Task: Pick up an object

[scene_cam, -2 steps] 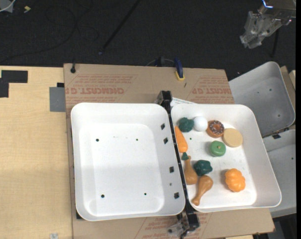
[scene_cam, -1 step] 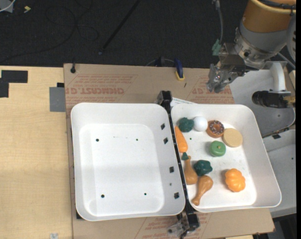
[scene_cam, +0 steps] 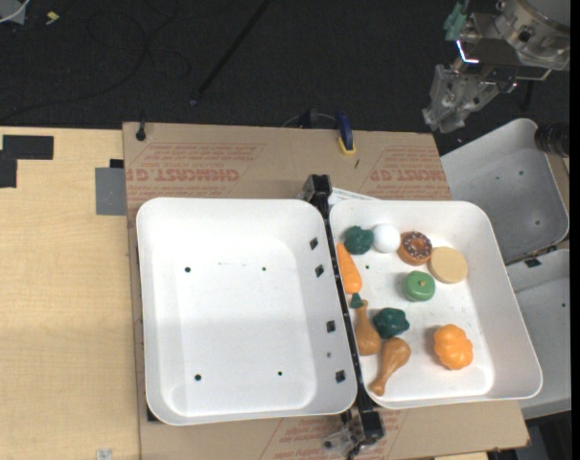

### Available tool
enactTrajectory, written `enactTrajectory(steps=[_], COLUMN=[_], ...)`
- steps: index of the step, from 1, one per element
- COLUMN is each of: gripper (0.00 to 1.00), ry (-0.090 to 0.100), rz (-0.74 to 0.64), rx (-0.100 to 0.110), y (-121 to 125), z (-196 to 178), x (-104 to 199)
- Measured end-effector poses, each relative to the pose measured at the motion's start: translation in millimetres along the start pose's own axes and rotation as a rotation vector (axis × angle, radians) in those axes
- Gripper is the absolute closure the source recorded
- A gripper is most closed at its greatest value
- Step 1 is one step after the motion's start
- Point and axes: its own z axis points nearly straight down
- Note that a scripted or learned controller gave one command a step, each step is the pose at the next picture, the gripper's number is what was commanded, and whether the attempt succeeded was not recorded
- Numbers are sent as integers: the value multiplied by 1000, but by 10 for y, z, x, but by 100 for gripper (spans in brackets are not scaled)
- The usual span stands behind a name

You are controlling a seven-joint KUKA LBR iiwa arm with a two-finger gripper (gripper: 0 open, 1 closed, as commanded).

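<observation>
Nearest in the right bin lie a toy drumstick and an orange pumpkin-like toy. Just beyond sit a dark green broccoli piece, a green round toy and a carrot by the left wall. Farther back are a tan disc, a chocolate donut, a white ball and another dark green piece. The left bin sits beside it on the counter. Far right, the gripper hangs beyond the bins, holding nothing; whether it is apart or together I cannot tell.

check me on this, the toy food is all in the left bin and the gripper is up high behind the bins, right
Not quite. The camera view shows the toy food, such as the carrot and donut, in the right bin, not the left bin. The gripper is indeed up high behind the bins.
</observation>
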Motion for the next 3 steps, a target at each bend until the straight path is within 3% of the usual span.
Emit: enactTrajectory(steps=[1,2,3], gripper=[100,100,100], ry=[-3,0,-1], rz=[6,-1,-1], rx=[10,25,5], y=[403,248,370], z=[-311,612,-349], x=[-315,182,132])
